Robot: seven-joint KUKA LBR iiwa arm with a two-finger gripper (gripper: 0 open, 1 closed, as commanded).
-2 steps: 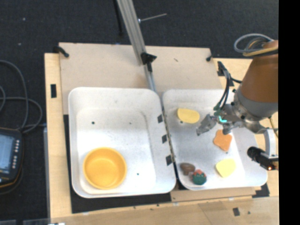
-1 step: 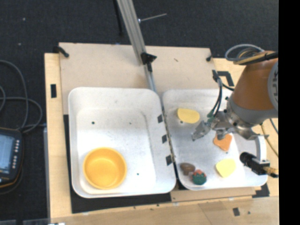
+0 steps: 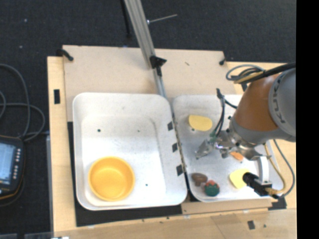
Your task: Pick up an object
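Observation:
My gripper (image 3: 208, 147) hangs over the middle of the right bin (image 3: 185, 108), below the arm's orange band. A flat yellow oval piece (image 3: 200, 122) lies just above it in the view. Lower down, a brown lump (image 3: 200, 178) and a green ball with a red patch (image 3: 212, 188) rest near the bin's front edge. A yellow block (image 3: 240, 179) lies at the front right, partly covered by the arm's black fitting. A small orange item (image 3: 237, 156) peeks out beside the wrist. I see nothing held in the gripper.
The left bin (image 3: 99, 108) holds a yellow bowl (image 3: 111, 178) in its front left corner. A slanted metal pole (image 3: 144, 39) runs from the back down to the divide between the bins. Cables loop at the arm's upper right.

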